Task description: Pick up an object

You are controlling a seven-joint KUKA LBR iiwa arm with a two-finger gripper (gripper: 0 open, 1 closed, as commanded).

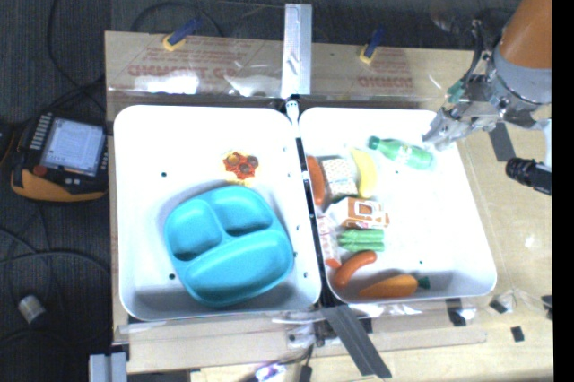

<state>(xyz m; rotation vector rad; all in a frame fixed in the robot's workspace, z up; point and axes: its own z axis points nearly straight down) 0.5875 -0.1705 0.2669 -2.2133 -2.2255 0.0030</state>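
The right bin (466, 219) holds a cluster of small toy foods against its left wall. The green bottle (401, 151) lies on its side near the bin's upper edge, apart from the cluster and nearest the gripper (439, 134). It is the likeliest candidate. Judged as light, rigid moulded plastic with a smooth, rounded body: it may roll or squirt out under an off-centre pinch. The best hold would be across the middle of the body, with the closing direction at right angles to its long axis.

The remaining items are a yellow banana (363, 171), a small printed packet (337, 177), an orange-and-white carton (366, 212), green beans (360, 238), a sausage (353, 267) and a carrot (391, 286). They lie touching or overlapping, so a clean grasp there looks harder.

The arm (529, 39) enters at the upper right of the frame, wrist angled down and to the left. The gripper sits at the bin's upper right corner, just beside the bottle's right end. Whether it is spread or pressed together cannot be told, and nothing is seen in its grasp.
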